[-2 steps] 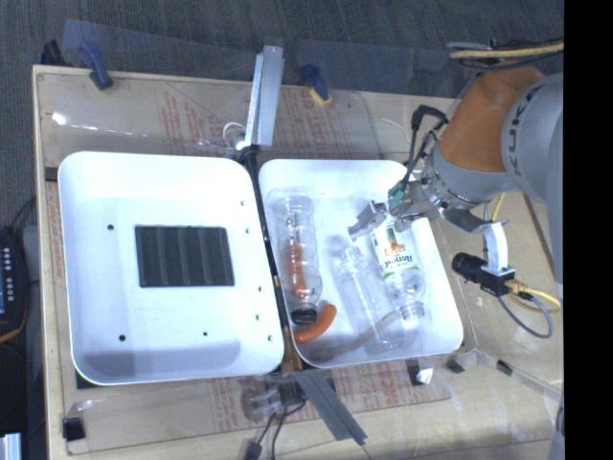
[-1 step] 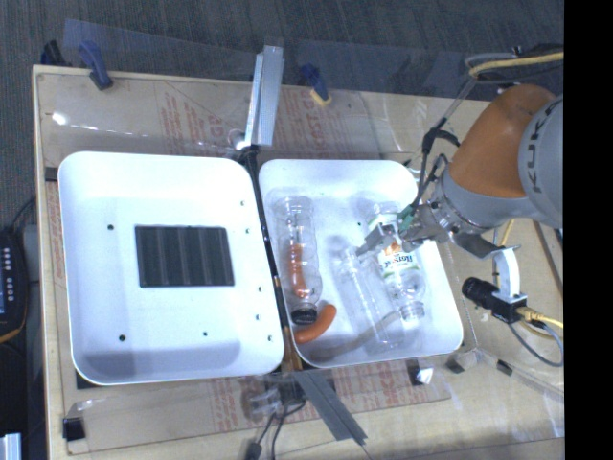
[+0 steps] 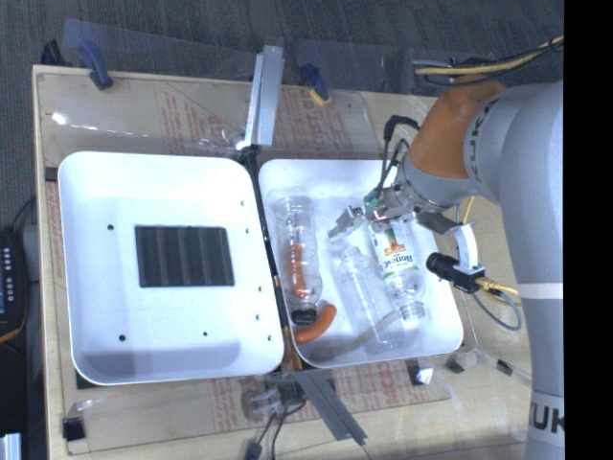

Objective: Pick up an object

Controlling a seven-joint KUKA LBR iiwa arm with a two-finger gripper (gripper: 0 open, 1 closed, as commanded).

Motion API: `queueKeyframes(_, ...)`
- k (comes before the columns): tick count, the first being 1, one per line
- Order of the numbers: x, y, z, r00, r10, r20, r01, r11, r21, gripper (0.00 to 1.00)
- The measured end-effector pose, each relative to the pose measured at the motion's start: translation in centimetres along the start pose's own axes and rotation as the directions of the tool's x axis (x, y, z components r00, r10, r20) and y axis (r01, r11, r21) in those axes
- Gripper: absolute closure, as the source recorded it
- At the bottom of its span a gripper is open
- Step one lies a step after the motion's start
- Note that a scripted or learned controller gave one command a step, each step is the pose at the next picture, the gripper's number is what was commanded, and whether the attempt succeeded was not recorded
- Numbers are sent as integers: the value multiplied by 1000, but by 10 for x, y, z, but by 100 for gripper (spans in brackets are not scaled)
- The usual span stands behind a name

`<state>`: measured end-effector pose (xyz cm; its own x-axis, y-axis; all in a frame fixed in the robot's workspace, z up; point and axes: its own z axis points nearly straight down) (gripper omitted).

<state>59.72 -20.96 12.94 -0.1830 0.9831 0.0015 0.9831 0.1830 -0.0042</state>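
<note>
At the near edge of the bench [image 3: 144, 405], a grey metal bracket [image 3: 330, 410] is seen below the gap between the two bins. Just beyond it, in the near-left corner of the right bin [image 3: 445, 338], an orange sausage-shaped object [image 3: 315, 323] is found against the wall. A clear plastic bottle with orange contents and a dark cap [image 3: 298, 257] is laid lengthwise along that bin's left side, its cap toward the near end. Beside it, toward the middle, another clear bottle [image 3: 359, 290] lies at a slant, and to the right a labelled clear bottle [image 3: 397, 266] is seen, its label end under the wrist. The gripper [image 3: 378, 209] is lowered over the top of the labelled bottle; whether it is clenched or released cannot be told. The left bin [image 3: 96, 190] holds a dark ribbed rectangular panel [image 3: 185, 256] at its centre. Farther back, two blue clamps [image 3: 96, 65] are fixed on the far edge.
</note>
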Motion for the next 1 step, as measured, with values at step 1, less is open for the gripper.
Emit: queueKeyframes(1, 2, -20, -72, 1000, -28, 2, 28, 1000, -3, 0)
